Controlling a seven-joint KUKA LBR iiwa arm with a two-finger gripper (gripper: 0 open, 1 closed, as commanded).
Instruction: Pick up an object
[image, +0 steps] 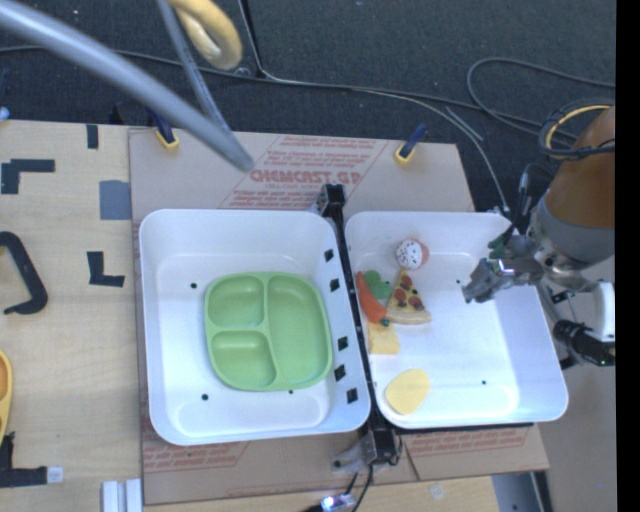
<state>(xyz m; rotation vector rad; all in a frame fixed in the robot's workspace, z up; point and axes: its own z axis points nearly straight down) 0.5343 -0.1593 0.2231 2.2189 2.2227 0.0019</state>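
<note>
In the right white bin (520, 390): small flat toy pizza slice (408, 300), likely light, stiff; take by its edges. Claw (478, 285) nearby, spread unclear.

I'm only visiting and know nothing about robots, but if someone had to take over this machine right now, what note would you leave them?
Tool: over the right bin, near its right side, nothing visible between its fingers; whether they are open or shut is unclear.
Right bin: pizza slice, carrot-like piece, small round spotted ball, yellow square piece, pale yellow disc, all toward its left side.
Left bin: green divided plate.
Done: nothing picked up yet.
Left: lower onto one item, grip it, lift.
</note>
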